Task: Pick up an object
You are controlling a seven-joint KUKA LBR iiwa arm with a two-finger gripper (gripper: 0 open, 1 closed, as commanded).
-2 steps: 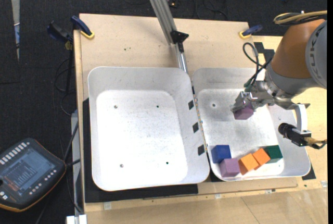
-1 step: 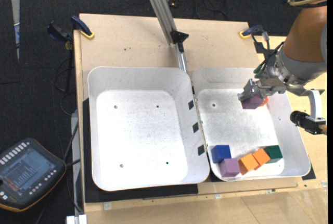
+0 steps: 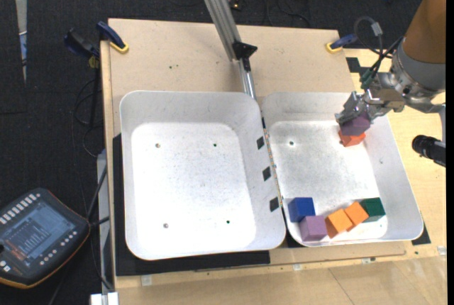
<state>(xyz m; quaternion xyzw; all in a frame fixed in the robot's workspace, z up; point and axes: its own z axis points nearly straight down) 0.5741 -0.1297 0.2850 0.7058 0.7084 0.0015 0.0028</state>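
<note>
My gripper (image 3: 354,119) hangs over the far part of the right bin (image 3: 397,176), near its right wall. A purple block (image 3: 358,125) sits between its fingers, so the gripper is shut on it. An orange-red block (image 3: 350,139) shows right under the purple one and touches it; whether it is held or lying on the bin floor is unclear. Along the bin's near edge lie a blue block (image 3: 301,208), a second purple block (image 3: 313,227), an orange block (image 3: 340,220) and a green block (image 3: 371,209).
The left bin (image 3: 188,169) stands beside the right one, and their rims meet in the middle. A slanted metal pole (image 3: 220,6) comes down to the bench behind the bins. A teach pendant (image 3: 35,233) lies off the bench at the lower left.
</note>
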